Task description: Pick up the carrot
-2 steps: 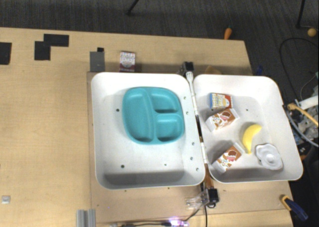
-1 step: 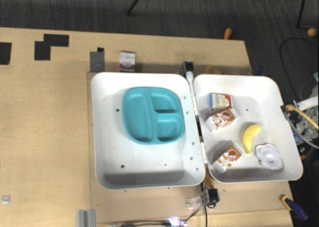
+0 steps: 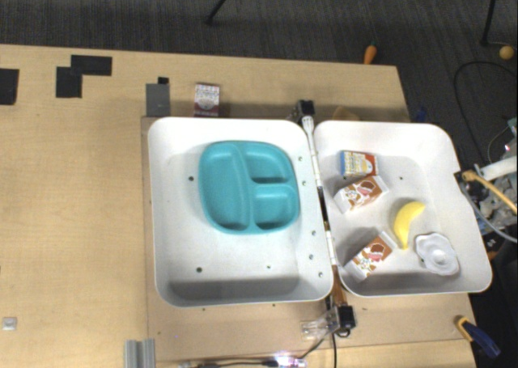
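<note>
Carton (image 3: pixel 372 254) labels too small to read; cables (image 3: pixel 495 196) cut off.

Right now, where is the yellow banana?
In the camera view, the banana lies in the right bin, between a small carton and a white cup.

Two white bins (image 3: pixel 166 196) (side by side), one teal tray (image 3: pixel 247 187), three cartons (image 3: pixel 358 193), one banana (image 3: pixel 407 221), one white cup (image 3: pixel 435 252).

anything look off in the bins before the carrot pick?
Yes: I can't make out a carrot in either bin. The right bin holds three small cartons, a banana and a white cup; the left bin holds a teal divided plate. Two cartons lie askew. Nothing spilled.
</note>
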Controlling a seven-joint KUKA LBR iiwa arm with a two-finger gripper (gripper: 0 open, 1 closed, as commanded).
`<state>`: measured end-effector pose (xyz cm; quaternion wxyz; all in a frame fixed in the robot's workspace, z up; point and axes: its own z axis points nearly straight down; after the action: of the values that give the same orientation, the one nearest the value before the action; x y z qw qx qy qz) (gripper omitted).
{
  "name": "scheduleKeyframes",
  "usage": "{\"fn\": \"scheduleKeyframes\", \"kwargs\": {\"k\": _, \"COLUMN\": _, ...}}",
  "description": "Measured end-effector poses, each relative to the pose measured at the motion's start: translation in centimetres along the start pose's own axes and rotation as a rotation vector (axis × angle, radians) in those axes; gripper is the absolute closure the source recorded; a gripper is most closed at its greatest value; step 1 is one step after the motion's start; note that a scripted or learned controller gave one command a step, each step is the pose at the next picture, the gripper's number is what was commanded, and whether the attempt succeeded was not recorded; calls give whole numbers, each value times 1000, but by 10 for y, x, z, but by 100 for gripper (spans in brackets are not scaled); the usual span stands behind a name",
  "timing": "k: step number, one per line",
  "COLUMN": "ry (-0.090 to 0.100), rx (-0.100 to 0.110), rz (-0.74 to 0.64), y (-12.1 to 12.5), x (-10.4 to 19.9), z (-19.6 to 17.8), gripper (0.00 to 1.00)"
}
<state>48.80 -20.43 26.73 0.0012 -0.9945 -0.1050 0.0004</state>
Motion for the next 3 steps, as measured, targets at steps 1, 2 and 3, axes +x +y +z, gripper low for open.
{"fn": "scheduleKeyframes", "kwargs": {"k": 1, "ry": 0, "rx": 1, "rz": 5, "y": 0, "x": 0, "z": 11, "gripper": 100}}
{"fn": "scheduleKeyframes", "kwargs": {"k": 2, "ry": 1, "rx": -1, "rz": -1, "y": 1, "x": 0, "z": 6, "gripper": 100}}
{"fn": "scheduleKeyframes", "kwargs": {"k": 3, "ry": 2, "rx": -1, "rz": -3, "y": 1, "x": 0, "z": 2, "gripper": 100}}
